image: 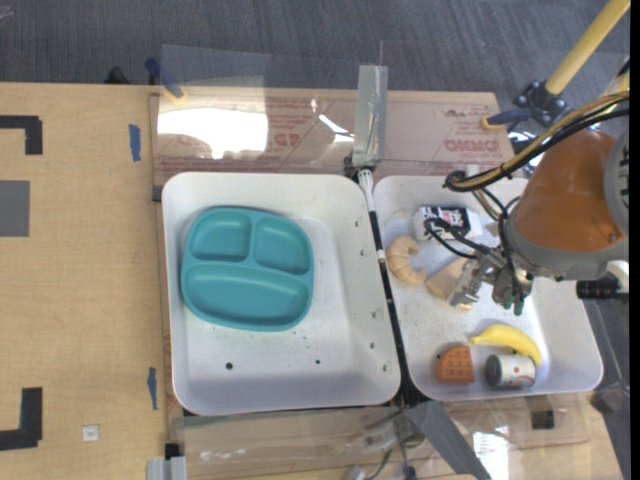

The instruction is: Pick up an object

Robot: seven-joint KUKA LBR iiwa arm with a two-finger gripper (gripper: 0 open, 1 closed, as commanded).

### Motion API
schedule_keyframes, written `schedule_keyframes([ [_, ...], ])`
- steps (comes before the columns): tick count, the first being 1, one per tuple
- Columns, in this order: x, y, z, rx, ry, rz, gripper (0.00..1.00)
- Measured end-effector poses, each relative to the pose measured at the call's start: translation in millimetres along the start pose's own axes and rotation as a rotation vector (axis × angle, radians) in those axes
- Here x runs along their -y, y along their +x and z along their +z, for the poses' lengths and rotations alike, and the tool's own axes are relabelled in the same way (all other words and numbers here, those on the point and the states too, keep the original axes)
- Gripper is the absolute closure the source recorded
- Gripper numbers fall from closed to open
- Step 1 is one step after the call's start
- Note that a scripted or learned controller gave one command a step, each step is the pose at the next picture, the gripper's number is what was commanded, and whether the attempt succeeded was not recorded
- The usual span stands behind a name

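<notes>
**Right Bin, Gripper Low Over the Pastry Pieces**

Now I have the gripper (pixel 490 288) down inside the right bin (pixel 580 368), hanging from the grey-and-orange arm (pixel 570 203) that reaches in from the right. Whether it is apart or together I cannot tell; the metal parts blur into one another and I see nothing clearly held.

Nearest to it is a tan pastry-like piece (pixel 445 280), just beside the gripper on its left, with a pale croissant-shaped piece (pixel 403 260) a little further left against the bin's divider. That is my likeliest target, so I judge the coming move as a short shift leftward, not a reach.

Toward the near edge lies the banana (pixel 508 340), its long axis running left to right, just below the gripper. Beside it sit a small can (pixel 510 370) on its side and an orange waffle-like piece (pixel 455 364).

The left bin (pixel 330 378) holds a teal divided plate (pixel 247 267), well apart from the gripper.
</notes>
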State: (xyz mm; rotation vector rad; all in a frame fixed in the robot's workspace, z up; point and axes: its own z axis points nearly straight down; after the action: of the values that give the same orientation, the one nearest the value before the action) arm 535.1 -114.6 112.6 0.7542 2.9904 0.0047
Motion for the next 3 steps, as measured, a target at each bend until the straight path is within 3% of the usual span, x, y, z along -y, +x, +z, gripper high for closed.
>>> schedule_keyframes([
  [1,-44,6,-180,-0.043,0.020,0.339,1.00],
  [2,-28,57,-130,-0.055,0.012,-0.155,1.00],
  [3,-26,67,-74,-0.054,0.026,0.300,1.00],
])
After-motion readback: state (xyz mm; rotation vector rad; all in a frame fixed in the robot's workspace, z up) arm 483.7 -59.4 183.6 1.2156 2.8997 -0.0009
